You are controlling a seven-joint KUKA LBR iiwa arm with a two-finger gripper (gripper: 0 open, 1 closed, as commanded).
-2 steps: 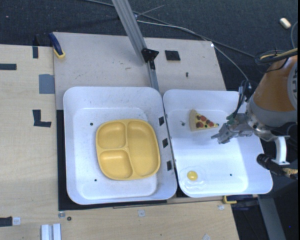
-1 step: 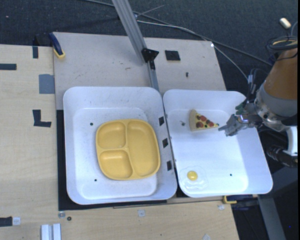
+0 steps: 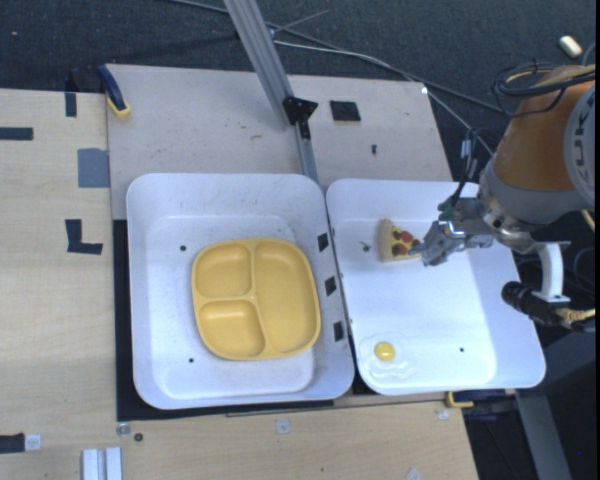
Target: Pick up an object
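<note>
Pizza slice (image 3: 394,240), fried egg (image 3: 385,353) in right bin (image 3: 500,363)

We see the arm (image 3: 552,163) as a stout rounded body: a broad orange band forms its upper part, and a grey shell with dark lettering at its edge sits beside that band. Black cables loop over the top of the orange section. Nearer the jaws, we note a grey metallic wrist collar from which the gripper (image 3: 432,249) extends, a compact block of dull grey and black parts. Behind the jaws, a white bracket and a black cylindrical fitting hang from the arm's lower side.
</note>
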